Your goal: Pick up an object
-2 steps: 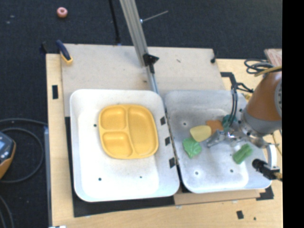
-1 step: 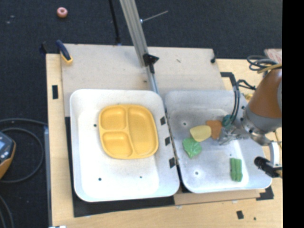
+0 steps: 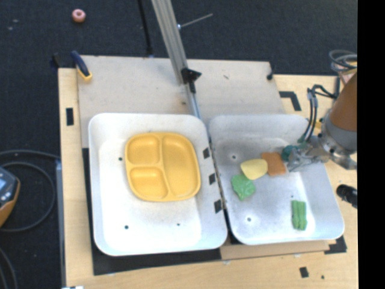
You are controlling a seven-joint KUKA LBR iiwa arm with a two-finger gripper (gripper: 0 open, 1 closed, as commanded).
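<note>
Yellow divided plate (image 3: 162,165) in left bin (image 3: 102,221) | right bin (image 3: 325,221): four small items | fingers (image 3: 293,157): state unclear

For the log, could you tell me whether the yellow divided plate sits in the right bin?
No, the yellow divided plate lies in the left bin.

This is a robotics lab or test cell, not a home. A plain wooden bench (image 3: 168,86) stands on dark carpet (image 3: 252,23) and bears two shallow white bins (image 3: 108,233) side by side, with black brackets and tape marks fixed around them, an aluminium mast (image 3: 168,32) rising behind, and loose cables (image 3: 30,161) on the floor at the left. A grey industrial arm (image 3: 343,125) with an orange band reaches in from the right over toy-like items, among them a yellow compartment plate (image 3: 162,166).
</note>
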